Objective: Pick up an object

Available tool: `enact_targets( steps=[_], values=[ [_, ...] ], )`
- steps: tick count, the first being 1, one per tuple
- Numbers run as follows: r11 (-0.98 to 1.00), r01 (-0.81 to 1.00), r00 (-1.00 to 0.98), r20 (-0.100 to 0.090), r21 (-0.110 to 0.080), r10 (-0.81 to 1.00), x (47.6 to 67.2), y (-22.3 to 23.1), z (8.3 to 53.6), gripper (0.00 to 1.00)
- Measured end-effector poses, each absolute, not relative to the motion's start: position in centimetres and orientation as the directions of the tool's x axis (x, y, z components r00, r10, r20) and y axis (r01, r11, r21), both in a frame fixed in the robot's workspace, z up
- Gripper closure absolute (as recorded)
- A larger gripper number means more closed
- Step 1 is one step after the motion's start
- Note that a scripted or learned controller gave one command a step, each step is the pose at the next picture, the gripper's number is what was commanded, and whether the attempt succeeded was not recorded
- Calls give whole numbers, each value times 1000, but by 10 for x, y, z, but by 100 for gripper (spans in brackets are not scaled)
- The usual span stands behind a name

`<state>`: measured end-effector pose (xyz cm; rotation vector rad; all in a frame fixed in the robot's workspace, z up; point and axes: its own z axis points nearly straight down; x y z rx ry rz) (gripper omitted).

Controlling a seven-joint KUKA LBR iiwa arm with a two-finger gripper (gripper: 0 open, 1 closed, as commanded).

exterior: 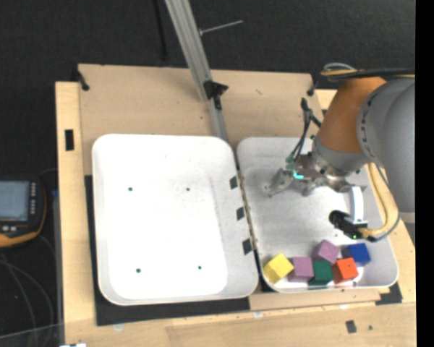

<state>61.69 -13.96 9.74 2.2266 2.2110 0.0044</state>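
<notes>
**A:** What is proving hard to make out?

**B:** The gripper (283,182) is hanging over the upper part of the right bin (275,149), and its fingers are blurring into a small grey shape against the white floor. Whether they are spread or closed cannot be told. Nothing is showing between them. The arm (362,125) is entering from the right side of the frame, and its grey bulk and orange band are covering that bin's upper right corner.

**A:** And the blocks?

**B:** Six are sitting bunched along the lower edge of the right bin, well apart from the gripper: one yellow block (279,267), two purple ones (303,267), one green block (322,272), one orange block (346,270) and one blue block (357,254). They are crowding each other, so their edges are partly hiding one another.

**A:** Anything else being counted?

**B:** Two bins are lying side by side; the left bin (105,215) is taking up the centre-left of the frame. One metal pole (192,45) is slanting down from the top edge, its upper end cut off. One handheld device (11,204) is lying at the left edge, partly cut off.
</notes>
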Motion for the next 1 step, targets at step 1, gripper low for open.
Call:
enact_targets(
  steps=[1],
  values=[
    [-8, 1000, 9, -1, 5, 1000, 617, -140, 97, 0]
  ],
)
